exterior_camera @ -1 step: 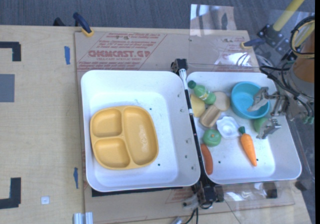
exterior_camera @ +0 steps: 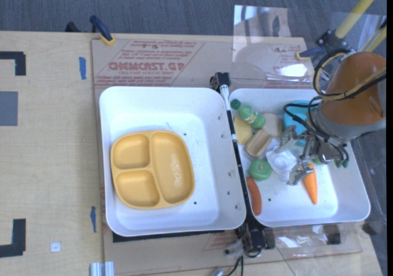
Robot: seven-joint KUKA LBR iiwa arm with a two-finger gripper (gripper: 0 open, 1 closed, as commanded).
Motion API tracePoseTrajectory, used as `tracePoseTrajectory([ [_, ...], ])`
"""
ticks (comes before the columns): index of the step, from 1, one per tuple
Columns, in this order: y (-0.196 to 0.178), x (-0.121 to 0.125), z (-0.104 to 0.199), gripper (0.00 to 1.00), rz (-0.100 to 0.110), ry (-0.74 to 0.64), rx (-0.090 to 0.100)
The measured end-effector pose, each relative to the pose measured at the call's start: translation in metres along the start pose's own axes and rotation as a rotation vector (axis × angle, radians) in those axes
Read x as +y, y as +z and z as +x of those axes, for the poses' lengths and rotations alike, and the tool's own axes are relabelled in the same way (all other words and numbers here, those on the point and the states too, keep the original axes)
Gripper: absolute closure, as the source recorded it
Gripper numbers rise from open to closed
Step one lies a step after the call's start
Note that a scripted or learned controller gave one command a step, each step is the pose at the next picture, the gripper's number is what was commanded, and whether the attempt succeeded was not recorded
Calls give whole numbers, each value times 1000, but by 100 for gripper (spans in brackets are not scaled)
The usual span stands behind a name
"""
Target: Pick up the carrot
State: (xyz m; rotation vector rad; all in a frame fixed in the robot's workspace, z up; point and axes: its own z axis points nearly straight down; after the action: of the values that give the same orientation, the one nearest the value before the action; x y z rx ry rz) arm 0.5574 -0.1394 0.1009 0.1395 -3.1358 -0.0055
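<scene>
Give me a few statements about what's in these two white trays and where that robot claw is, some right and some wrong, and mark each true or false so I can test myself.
1. The yellow divided plate lies in the left bin. True.
2. The carrot lies on the yellow plate. False: it lies in the right bin, near its right side.
3. The gripper is over the right bin, close to the carrot's top end. True.
4. The carrot is lifted clear of the bin. False: it lies on the bin floor.
5. A green bottle lies near the right bin's upper left corner. True.
</scene>
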Motion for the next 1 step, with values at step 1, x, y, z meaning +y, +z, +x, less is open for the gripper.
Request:
tracePoseTrajectory([
  [1, 9, -22, 54, 0, 10, -145, -20],
])
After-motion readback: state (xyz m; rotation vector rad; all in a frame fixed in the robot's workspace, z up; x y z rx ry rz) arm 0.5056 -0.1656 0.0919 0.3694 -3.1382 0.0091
